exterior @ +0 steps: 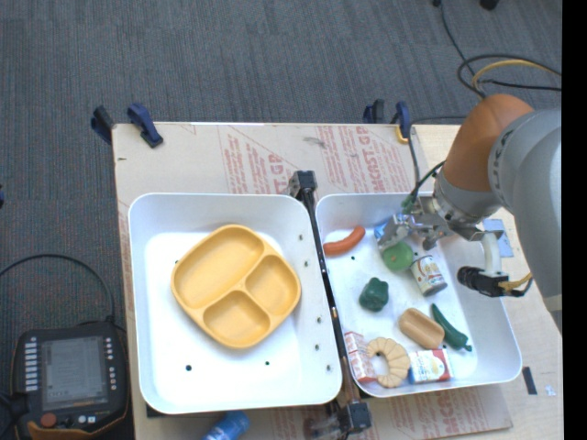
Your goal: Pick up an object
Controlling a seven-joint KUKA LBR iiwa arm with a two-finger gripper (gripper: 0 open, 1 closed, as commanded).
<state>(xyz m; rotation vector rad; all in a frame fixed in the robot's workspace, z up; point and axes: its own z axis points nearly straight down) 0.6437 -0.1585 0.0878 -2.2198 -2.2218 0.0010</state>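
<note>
The end effector (pixel 401 236) hung low in the right bin (pixel 495 360), right over a green object (pixel 398 258) just below it; grip state I couldn't tell from there.

Two white bins side by side, mid-frame. Left bin (pixel 147 246): yellow divided plate (pixel 236 285). Right bin (pixel 495 337): sausage (pixel 344 240), dark green pepper (pixel 373 294), small can (pixel 427 274), ring cookie (pixel 386 361). Gripper (pixel 401 236) over light green object (pixel 398 258), upper part of right bin.
</note>
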